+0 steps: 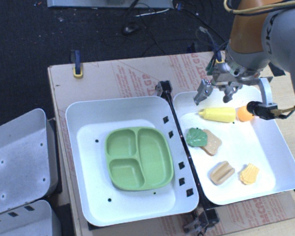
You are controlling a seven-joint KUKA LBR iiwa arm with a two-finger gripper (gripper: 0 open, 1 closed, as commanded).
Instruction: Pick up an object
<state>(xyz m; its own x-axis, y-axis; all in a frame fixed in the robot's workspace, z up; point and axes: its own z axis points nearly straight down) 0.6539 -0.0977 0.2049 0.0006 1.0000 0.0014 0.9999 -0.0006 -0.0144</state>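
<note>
Yellow corn [218, 114] just below seemingly open pincer [216, 94]

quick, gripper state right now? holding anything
Gripper: open, fingers spread, holding nothing, poised above the far edge of the right bin, just beyond the yellow corn cob.

Left bin [88, 201]: your way is blocked mid-floor by the green tray [139, 158]; bare rim around it
Right bin [278, 153]: you have open floor right of the sandwich [203, 140]; yellow corn [218, 114] crowds the far end
</note>
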